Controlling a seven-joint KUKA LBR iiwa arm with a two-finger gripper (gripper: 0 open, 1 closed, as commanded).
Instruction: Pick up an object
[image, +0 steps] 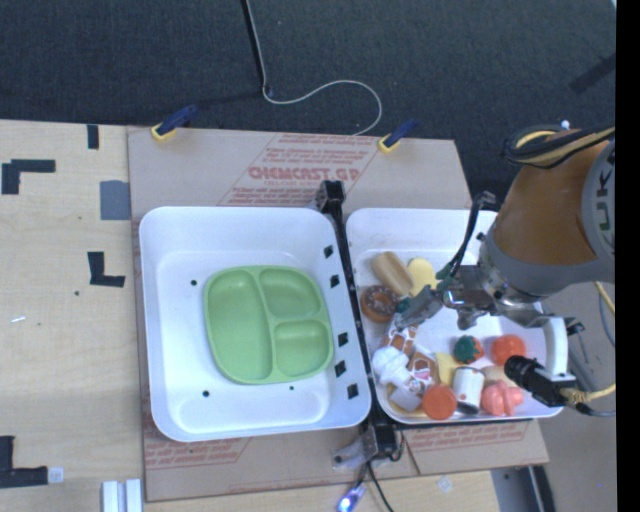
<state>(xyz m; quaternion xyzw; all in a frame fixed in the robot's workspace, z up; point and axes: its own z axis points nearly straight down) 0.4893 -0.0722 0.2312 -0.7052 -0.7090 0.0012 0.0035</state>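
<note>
Hanging over the right bin (362, 232), the end effector (437, 297) is reaching in from the right on the grey arm (545, 225) with its orange band; whether it is spread or pressed together, I cannot tell, since dark linkages and cables are blurring its tip; nothing is visibly pinched in it. Lying just below and around that tip, the pile of small toy foods is crowding the bin: a tan bread-like roll (391, 268) and a yellow piece (421, 272) are sitting just up and left of it; a brown ringed doughnut (379, 302) is resting just to its left, near the divider; a green piece (466, 349) and a red tomato-like ball (508, 348) are lying below and right of it; an orange-red ball (438, 402) and a pink item (501, 399) are sitting near the front wall, well below it. The arm is hiding the bin's far right portion; the white and patterned pieces at the pile's lower left are too jumbled to name. The left bin (165, 330) is holding a green divided plate (268, 323), lying flat and well apart from the end effector; both bins are resting on cardboard on the table (60, 330).
</note>
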